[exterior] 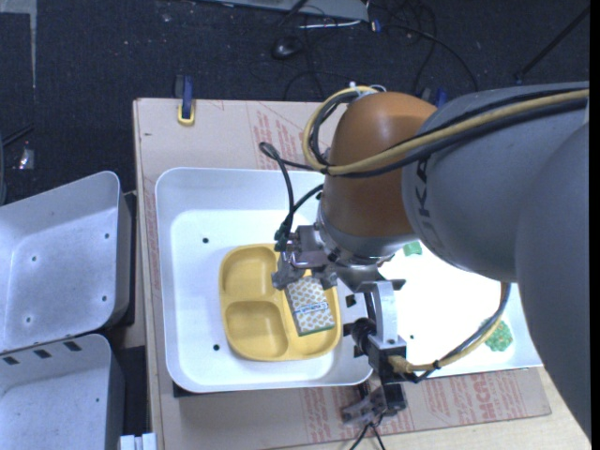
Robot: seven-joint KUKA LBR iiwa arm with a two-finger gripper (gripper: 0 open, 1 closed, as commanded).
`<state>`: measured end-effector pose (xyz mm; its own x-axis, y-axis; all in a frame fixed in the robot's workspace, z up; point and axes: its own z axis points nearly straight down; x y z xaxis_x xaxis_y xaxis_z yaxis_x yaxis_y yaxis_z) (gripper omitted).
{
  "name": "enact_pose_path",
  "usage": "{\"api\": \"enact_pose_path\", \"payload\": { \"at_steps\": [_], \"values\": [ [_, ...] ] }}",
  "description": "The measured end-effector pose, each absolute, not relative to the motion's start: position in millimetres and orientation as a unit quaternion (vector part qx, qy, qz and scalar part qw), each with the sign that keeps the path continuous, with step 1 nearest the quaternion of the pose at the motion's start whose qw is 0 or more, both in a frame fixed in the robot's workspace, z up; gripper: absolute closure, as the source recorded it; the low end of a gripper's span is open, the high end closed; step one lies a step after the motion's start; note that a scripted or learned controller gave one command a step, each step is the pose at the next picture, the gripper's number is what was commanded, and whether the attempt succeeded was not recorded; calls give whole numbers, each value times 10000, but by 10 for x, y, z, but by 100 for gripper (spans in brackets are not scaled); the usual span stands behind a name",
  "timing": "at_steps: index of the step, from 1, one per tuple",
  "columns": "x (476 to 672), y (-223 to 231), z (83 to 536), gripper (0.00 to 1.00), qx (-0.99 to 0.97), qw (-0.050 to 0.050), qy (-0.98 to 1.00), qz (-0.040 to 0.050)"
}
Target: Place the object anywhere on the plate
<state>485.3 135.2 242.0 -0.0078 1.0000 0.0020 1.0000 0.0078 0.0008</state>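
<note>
A yellow plate (251, 300) with two compartments on its left lies in the left white bin (187, 251). A small flat packet (312, 307) with a green and white speckled pattern sits tilted over the plate's right part. Whether it rests on the plate or hangs just above it cannot be told. My gripper (305, 270) is directly above the packet's upper edge, at the end of the orange-banded wrist (375, 172). The wrist and its cables hide the gripper's tips.
The right bin (450, 345) is largely covered by the arm. A green object (500, 336) lies at its right side, and a green bit (412, 248) peeks out beside the wrist. A blue and yellow clamp (187, 111) sits at the bench's far left corner. Spare white bins (56, 251) stand left of the bench.
</note>
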Motion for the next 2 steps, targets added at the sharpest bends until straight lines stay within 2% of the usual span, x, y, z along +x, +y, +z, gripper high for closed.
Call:
{"api": "enact_pose_path", "payload": {
  "at_steps": [1, 2],
  "values": [
    [4791, 1407, 2389, 100, -7057, 6, -7085, 7],
    [4793, 1403, 2390, 0, -7062, 4, -7081, 6]
  ]
}}
